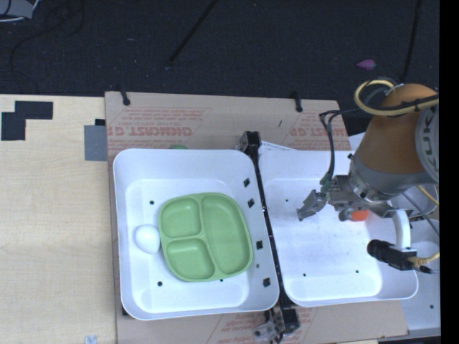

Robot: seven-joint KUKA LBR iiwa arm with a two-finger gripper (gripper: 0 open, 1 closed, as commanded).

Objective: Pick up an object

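One green tray (pixel 205 236), one white egg (pixel 147 238), possibly.

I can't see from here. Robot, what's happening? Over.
Pincer over right bin. Green tray and white ball in left bin. Nothing blocking.

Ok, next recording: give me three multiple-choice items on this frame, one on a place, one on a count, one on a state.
1. Where does the green tray lie?
A. in the left bin
B. in the right bin
C. on the cardboard

2. How many compartments does the tray have?
A. two
B. three
C. four

3. How does the white ball sit relative to the tray?
A. inside a compartment
B. outside it, against its left rim
C. in the other bin

Key: 1 A, the tray rests on the floor of the left bin. 2 B, two upper sections and one lower show. 3 B, the ball sits on the bin floor beside the tray's left edge, while the gripper is over the right bin.
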